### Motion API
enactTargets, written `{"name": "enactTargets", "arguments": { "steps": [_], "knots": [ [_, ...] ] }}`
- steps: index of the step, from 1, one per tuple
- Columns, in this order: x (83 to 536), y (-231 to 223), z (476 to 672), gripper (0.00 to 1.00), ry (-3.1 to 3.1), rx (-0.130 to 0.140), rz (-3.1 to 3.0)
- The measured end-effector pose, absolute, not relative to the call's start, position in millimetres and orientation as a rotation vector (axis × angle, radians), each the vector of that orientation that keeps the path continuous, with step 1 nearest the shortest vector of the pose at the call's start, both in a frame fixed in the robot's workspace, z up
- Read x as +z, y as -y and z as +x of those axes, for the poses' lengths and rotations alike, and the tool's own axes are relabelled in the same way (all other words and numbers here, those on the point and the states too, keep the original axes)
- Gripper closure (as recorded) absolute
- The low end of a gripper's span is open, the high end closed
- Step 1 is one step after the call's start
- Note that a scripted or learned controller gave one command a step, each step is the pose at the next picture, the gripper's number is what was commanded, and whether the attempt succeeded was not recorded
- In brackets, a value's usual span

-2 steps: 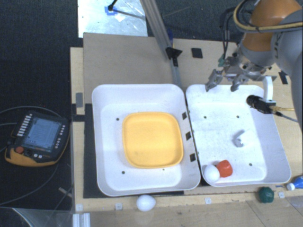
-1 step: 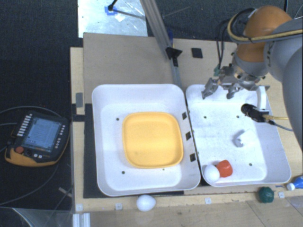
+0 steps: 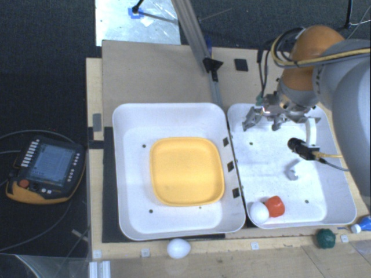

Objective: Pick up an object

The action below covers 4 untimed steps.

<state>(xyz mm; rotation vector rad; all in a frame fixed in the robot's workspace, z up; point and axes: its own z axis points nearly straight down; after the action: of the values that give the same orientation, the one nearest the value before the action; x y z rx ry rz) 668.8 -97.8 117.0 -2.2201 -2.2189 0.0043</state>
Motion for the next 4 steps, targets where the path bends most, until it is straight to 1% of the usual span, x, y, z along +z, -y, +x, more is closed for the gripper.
{"name": "enactTargets", "arguments": {
  "steps": [1,2,3,4],
  "knots": [
    [89,98,668.5,0.0,2.221,0.001,-2.221],
    [102,98,669.7,1.0,2.223,-0.003,-2.223],
    [145,93,671.5,1.0,2.225,-0.005,-2.223],
    [209,95,672.7,1.0,2.226,-0.007,-2.224]
  ]
}}
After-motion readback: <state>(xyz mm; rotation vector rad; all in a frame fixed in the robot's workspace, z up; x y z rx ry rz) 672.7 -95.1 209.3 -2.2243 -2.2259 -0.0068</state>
